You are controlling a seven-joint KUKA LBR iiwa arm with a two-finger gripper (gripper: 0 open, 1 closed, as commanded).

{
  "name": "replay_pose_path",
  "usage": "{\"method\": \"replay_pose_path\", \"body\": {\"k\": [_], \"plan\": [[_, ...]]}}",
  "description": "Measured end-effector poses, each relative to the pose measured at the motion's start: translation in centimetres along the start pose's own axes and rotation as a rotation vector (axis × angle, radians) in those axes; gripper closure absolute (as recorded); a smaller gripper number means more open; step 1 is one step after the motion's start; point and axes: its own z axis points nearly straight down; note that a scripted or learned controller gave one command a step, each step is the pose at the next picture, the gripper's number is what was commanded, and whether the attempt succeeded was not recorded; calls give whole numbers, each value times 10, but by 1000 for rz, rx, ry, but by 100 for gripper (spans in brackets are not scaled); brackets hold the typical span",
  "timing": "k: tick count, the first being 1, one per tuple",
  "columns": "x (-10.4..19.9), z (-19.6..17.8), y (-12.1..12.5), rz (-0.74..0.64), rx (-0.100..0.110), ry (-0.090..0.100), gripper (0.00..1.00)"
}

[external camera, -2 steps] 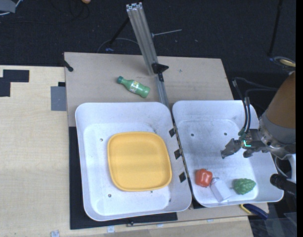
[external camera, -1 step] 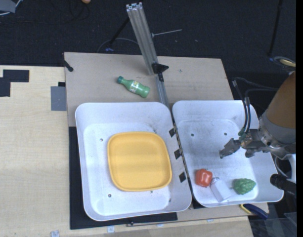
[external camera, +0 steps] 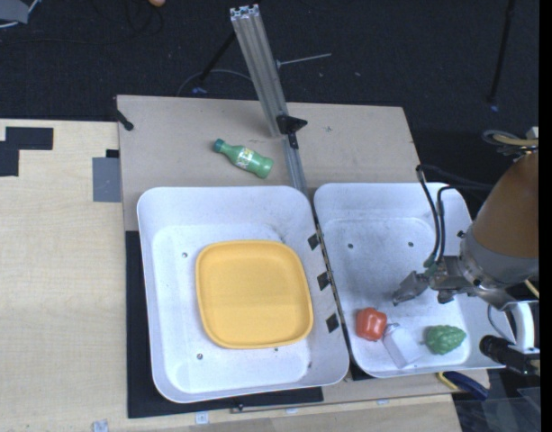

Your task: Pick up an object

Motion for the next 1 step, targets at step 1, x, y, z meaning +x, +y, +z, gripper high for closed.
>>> {"method": "replay_pose_path", "body": {"k": [1], "plan": [[1, 52, -1, -1, -1, 0, 0]]}}
